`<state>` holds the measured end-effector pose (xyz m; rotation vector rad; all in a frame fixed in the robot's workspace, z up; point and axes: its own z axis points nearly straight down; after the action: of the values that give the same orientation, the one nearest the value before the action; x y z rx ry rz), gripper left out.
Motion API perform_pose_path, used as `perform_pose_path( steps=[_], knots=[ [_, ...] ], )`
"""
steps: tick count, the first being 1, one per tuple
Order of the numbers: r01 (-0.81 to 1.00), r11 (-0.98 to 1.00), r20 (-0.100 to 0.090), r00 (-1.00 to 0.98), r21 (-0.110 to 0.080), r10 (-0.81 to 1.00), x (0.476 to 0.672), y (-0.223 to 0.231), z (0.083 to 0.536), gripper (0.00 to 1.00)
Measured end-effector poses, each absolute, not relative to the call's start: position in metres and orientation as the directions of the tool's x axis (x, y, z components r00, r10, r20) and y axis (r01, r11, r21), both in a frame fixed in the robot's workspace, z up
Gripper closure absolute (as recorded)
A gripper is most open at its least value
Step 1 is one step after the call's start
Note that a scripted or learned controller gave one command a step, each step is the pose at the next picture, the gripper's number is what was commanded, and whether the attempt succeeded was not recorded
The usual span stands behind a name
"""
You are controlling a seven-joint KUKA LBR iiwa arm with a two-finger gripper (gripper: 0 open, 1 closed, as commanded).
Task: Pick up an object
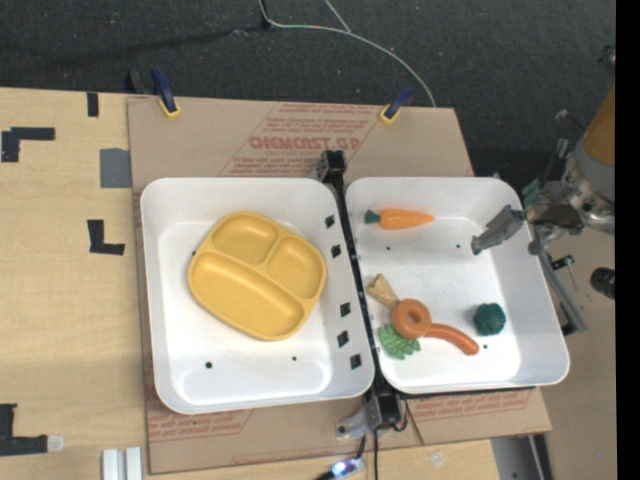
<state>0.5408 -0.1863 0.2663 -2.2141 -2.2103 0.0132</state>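
In the right bin [530, 368], a carrot [400, 218] lies near the far wall. Close to the front wall are an orange ring [410, 319], an orange sausage [452, 339], a green leafy piece [397, 343], a tan wedge [381, 290] and a dark green ball [489, 318]. My gripper [516, 238] hangs over the right bin's far right corner, open, with nothing between its fingers. One grey finger [495, 232] points down-left toward the bin floor. The carrot lies to its left and the green ball below it.
The left bin [160, 368] holds a yellow divided plate [258, 274]. A black divider [345, 268] runs between the two bins. Both bins sit on a cardboard sheet [300, 138] held by two clamps at its far edge.
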Motion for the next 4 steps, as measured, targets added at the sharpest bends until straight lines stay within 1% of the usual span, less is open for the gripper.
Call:
perform_pose_path(
  steps=[1,2,3,4],
  knots=[
    [1.000,0.002,0.001,-0.002,-0.006,1.000,0.543,-0.186,0.271,0.00],
    [1.000,0.000,0.002,0.000,-0.012,1.000,0.542,-0.196,0.212,0.00],
    [1.000,0.001,0.003,-0.001,-0.014,1.000,0.544,-0.192,0.145,0.00],
    [1.000,0.002,0.001,-0.002,-0.008,1.000,0.543,-0.191,0.088,0.00]
  ],
)
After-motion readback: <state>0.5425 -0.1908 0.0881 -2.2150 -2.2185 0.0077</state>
